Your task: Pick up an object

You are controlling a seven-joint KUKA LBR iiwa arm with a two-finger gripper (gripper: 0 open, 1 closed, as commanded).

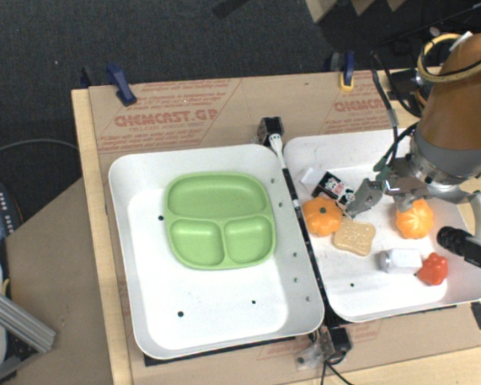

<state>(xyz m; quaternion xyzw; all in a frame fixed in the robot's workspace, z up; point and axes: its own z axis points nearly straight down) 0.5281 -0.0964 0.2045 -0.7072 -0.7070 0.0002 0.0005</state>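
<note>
the claw (361, 199) hangs low over the right bin (352, 299), its dark fingers slanting down toward the small orange pumpkin (322, 216) at the bin's left side; whether the fingers are spread or pressed together cannot be told from this slant, and nothing shows between them. the pumpkin sits just beside the divider between the bins and looks like the nearest target. it is probably a light, hollow plastic toy, stiff and smooth, so it may roll or slip; a grip across its widest part, straight down, would suit best. a tan cracker-shaped piece (354, 237) touches or nearly touches it at the lower right, and a black-and-white card (331, 186) lies just behind. farther right lie an orange fruit (414, 219), a grey-white cylinder (397, 259) and a red piece (433, 269). the bin wall crowds the pumpkin's left side. the left bin (150, 306) holds a green divided tray (219, 219).
</note>
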